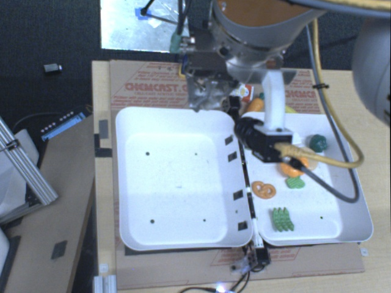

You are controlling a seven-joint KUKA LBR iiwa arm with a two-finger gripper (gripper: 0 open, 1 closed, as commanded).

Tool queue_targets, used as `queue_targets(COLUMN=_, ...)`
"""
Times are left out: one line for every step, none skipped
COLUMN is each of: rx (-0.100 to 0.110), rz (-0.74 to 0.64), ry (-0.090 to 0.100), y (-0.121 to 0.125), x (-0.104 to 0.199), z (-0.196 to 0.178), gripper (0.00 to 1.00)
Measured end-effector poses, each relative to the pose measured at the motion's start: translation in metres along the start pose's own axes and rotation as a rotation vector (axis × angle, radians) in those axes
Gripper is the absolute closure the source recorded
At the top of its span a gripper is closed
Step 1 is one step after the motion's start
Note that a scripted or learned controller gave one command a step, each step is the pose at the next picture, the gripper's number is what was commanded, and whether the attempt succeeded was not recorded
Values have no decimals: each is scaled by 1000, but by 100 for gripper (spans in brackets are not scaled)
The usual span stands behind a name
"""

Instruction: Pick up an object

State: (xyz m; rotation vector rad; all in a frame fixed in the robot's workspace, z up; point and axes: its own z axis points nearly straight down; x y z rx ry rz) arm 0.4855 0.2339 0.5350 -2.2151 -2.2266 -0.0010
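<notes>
Arm (269, 11) enters from upper right, bulky grey-and-orange body filling the top centre. Wrist hangs over the far edge of the bins, near the divide between them. Gripper (211, 96) sits at about 12 o'clock of the left bin (177, 182), metallic parts blurred against the bin's far rim; cannot tell how the claw stands, and nothing visible in it. A white bracket with a black block (263, 142) hangs lower, over the right bin's near-left area. Yellow hose (330, 160) and a dark cable loop from it out to 3 o'clock.

Right bin (348, 224) holds the objects:
- teal lump (317, 143) at 2 o'clock
- orange piece (292, 168) near centre, touching or just beside a small green piece (296, 182)
- pretzel (264, 190) at 8 o'clock, near the divider
- ribbed green piece (282, 218) at 6 o'clock
- orange item (255, 104) at 11 o'clock, partly hidden by the arm

All lie well apart from the gripper.

Bins rest on a brown board (153, 84) with red lettering, on a tan bench (67, 182). Dark floor beyond, with a bright panel (137, 17) at 11 o'clock. Aluminium frame (24, 170) at 9 o'clock.
</notes>
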Motion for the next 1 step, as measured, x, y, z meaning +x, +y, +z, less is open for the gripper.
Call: queue_targets(rx=0, rz=12, ry=-3, y=16, x=-81, z=34, gripper=100)
